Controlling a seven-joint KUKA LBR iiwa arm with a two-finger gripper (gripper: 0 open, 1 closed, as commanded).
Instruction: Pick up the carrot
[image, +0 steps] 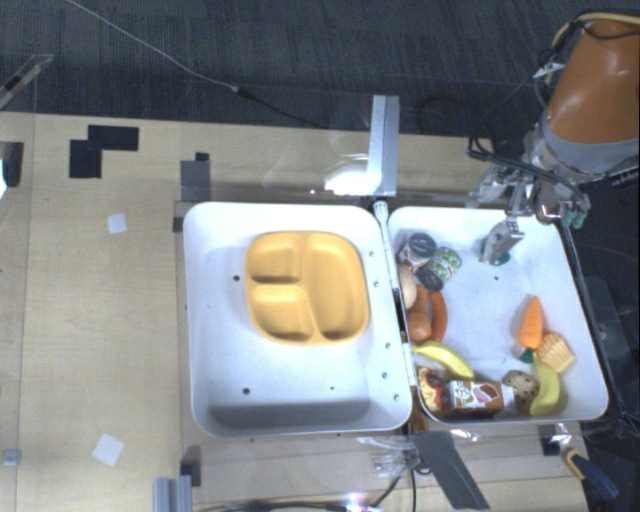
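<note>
Fingers (503, 243) hanging over right bin (590, 330) far corner, gap state unreadable from here, nothing visibly held. Carrot (532, 322) lies well apart, near cracker (556, 352).

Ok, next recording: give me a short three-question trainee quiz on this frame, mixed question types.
1. True or false: the carrot lies in the same bin as the yellow divided plate.
2. Multiple choice: where is the gripper? A. over the upper part of the right bin, apart from the carrot. B. closed around the carrot. C. above the left bin.
3. Fill in: just below the carrot, touching or nearly touching it, sits a tan ____.

Key
1. False; the carrot is in the right bin, the plate in the left.
2. A
3. cracker
</note>
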